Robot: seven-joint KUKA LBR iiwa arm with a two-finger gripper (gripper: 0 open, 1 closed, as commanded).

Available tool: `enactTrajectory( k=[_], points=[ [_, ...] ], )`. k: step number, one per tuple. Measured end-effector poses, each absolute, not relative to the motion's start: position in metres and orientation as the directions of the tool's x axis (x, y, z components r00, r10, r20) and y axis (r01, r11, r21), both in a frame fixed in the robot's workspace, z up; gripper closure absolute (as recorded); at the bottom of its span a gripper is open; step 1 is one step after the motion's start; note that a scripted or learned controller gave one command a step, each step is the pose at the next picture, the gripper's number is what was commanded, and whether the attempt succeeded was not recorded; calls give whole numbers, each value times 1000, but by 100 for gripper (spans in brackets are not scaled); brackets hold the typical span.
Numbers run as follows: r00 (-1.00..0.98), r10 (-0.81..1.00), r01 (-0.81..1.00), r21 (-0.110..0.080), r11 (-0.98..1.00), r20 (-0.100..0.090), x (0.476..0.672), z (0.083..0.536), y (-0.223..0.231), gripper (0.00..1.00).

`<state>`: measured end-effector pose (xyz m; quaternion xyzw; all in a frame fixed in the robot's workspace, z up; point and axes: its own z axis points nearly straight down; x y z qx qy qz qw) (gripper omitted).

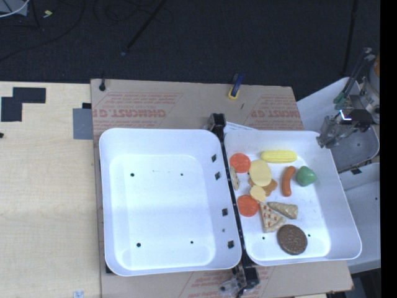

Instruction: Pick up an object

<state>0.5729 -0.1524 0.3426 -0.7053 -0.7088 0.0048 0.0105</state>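
Camera view shows the pincer (327,134) parked off the right bin's (347,228) upper right corner; whether it is open, I cannot tell. Toy food sits in that bin, the green ball (305,176) nearest. Next: reach over and descend.

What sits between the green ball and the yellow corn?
Nothing: in the camera view, bare white bin floor separates the green ball from the corn.

At the right edge there's the gripper (338,126): dark grey metal, angular and blocky, with a small bright white patch on it, thin greenish cables trailing above, and a pale rounded housing behind.
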Motion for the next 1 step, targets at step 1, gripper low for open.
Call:
enactTrajectory(
  k=[1],
  points=[
    [-6, 1000, 1000, 1, 6, -1, 642, 310, -170, 100]
  ],
)
